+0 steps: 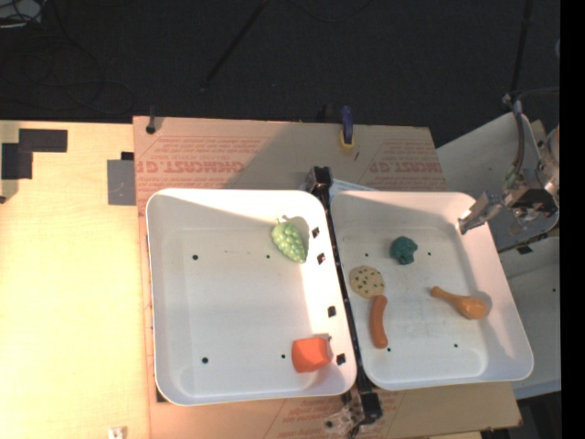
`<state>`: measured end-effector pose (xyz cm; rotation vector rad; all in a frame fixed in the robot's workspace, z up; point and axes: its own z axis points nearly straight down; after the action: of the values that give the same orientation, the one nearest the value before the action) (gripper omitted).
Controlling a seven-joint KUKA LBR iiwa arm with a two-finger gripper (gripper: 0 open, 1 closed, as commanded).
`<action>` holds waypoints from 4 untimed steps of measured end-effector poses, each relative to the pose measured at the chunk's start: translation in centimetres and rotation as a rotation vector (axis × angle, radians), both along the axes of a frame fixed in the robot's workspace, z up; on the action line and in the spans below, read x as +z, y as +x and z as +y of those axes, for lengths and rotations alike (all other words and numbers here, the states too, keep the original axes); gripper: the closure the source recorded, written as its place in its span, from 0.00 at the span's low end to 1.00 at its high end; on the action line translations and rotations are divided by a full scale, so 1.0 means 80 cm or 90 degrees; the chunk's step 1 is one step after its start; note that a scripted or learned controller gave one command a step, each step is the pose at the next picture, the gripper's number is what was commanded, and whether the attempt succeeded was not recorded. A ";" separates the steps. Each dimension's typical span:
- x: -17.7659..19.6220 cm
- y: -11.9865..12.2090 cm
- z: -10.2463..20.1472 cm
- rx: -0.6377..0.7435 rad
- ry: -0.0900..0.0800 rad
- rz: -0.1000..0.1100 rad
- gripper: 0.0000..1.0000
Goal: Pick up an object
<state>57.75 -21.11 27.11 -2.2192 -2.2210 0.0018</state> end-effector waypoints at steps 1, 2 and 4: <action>0.012 0.000 0.000 0.001 0.000 0.000 1.00; 0.013 -0.028 0.032 0.001 0.001 0.001 1.00; -0.075 0.007 0.069 0.000 0.002 0.010 1.00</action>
<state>58.35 -15.63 21.07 -2.2104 -2.2106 0.0155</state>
